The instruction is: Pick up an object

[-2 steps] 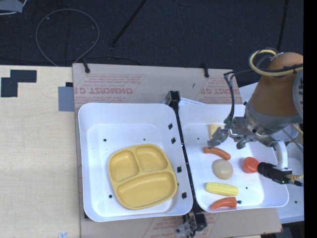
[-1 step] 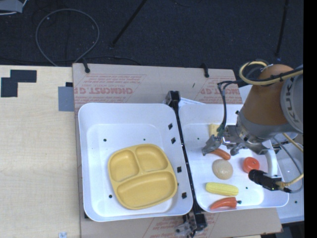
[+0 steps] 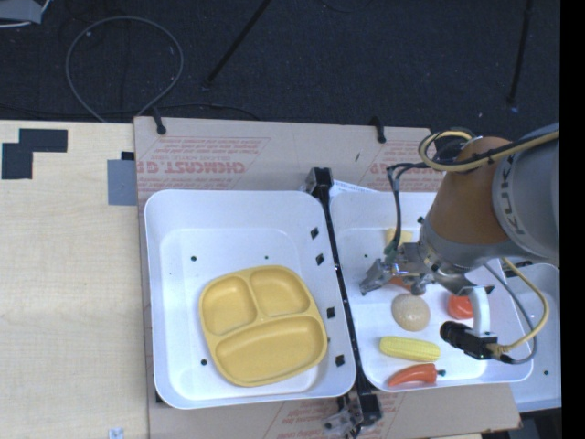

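Now | claw | beige ball just beside, lower right, apart

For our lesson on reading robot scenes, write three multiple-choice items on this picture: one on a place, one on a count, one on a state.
1. Where does the yellow tray lie?
A. left bin
B. right bin
C. on the cardboard

2. How many compartments has the tray?
A. two
B. three
C. five

3. How does the corn cob rest?
A. upright
B. in the tray
C. flat on the bin floor

Key: 1 A, it sits inside the left bin. 2 B, two small wells above one long well. 3 C, it lies lengthwise in the right bin, below the pincer.
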Robot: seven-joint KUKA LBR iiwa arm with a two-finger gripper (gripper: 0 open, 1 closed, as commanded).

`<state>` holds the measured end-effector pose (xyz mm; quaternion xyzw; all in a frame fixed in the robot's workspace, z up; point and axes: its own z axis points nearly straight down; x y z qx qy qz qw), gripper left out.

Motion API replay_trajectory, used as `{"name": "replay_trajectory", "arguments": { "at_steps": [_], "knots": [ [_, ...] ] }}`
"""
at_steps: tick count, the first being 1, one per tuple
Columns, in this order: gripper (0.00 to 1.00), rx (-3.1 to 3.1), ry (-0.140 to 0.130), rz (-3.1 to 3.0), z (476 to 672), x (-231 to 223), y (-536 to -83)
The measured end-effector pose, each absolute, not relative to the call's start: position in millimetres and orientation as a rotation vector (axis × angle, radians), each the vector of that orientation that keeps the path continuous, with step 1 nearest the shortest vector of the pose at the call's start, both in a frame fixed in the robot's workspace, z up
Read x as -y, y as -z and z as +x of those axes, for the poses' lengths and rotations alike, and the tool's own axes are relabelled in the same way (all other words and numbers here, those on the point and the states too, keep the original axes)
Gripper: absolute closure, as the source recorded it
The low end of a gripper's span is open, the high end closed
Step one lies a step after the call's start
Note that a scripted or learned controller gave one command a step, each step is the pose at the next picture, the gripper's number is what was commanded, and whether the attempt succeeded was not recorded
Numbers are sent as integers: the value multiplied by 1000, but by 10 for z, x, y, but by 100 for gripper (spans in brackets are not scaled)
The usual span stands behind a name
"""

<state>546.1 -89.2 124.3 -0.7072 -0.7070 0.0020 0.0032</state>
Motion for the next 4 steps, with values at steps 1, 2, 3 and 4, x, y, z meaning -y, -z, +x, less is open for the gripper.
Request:
{"name": "replay_trajectory", "arguments": {
  "at_steps": [1,2,3,4],
  "knots": [
    [0,2218,-4,-2220,5457,883,-857],
    [100,2211,-3,-2227,5460,898,-980],
    [100,2221,0,-2221,5454,899,-1604],
    [100,2225,4,-2222,5471,879,-2236]
  ]
}}
